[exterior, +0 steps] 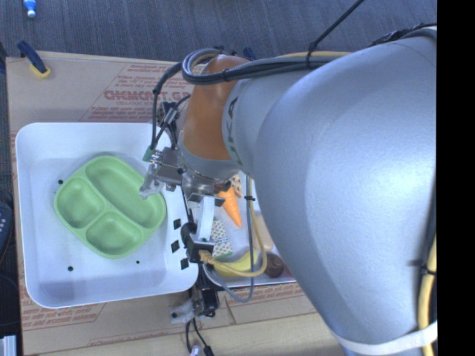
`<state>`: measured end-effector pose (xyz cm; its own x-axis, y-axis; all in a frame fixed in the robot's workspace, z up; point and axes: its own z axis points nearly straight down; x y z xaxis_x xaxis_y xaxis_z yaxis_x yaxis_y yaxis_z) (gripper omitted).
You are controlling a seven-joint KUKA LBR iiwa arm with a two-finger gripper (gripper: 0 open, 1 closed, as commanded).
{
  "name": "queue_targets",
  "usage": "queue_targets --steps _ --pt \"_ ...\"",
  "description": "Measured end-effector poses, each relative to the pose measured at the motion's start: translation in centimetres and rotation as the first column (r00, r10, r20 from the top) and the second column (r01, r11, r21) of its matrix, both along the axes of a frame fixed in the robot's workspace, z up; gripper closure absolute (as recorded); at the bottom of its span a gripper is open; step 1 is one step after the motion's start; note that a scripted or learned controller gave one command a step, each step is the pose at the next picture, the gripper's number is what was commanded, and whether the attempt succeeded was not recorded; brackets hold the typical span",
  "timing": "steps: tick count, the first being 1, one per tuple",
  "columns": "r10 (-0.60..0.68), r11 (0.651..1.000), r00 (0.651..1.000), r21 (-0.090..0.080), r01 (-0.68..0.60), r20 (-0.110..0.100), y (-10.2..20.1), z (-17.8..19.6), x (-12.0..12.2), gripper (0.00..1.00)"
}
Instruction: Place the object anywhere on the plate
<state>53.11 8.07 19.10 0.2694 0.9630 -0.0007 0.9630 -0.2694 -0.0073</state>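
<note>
You are looking at a robot lab or test cell, not a home. The grey arm (349, 176) with bundled cables fills the right side, reaching over a white bin (37, 273) set on flattened printed cardboard (126, 95). Behind the bin, the floor is dark office-type carpet (111, 13). A blue-handled clamp (33, 58) grips the cardboard's far-left corner.

Cardboard sheet (111, 95) under white bin (30, 199). Blue bottle (29, 1) on carpet beyond cardboard's far left corner. Blue-yellow clamp (33, 59) on that corner's edge. Black cable (349, 10) above cardboard's far right.
</note>
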Motion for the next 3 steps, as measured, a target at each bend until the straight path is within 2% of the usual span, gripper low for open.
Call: queue_targets --steps 2,3 --pt "0.000 1.000 1.000 0.000 0.000 0.000 0.0 0.0 0.0 0.00" --pt "0.118 0.993 0.993 0.000 -0.118 0.000 0.5 0.0 -3.9 0.00"
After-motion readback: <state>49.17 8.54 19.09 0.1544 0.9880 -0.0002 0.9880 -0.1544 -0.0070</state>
